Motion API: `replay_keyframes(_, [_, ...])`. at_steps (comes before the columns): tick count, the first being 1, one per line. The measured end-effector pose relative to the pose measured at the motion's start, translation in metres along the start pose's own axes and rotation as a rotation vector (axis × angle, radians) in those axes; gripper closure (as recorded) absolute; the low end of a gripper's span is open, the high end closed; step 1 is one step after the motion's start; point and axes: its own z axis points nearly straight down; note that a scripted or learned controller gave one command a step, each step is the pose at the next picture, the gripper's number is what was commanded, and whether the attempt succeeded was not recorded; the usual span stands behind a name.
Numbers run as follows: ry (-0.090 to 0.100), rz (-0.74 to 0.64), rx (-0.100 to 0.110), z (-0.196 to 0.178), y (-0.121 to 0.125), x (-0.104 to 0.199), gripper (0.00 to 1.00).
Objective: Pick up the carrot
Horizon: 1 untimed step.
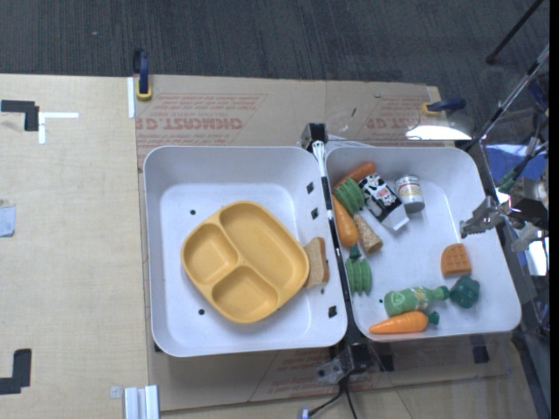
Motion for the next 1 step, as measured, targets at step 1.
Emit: replay_keyframes(1, [-0.001,-0.065,-0.001,-0.09,0.019,0.0363,0.0])
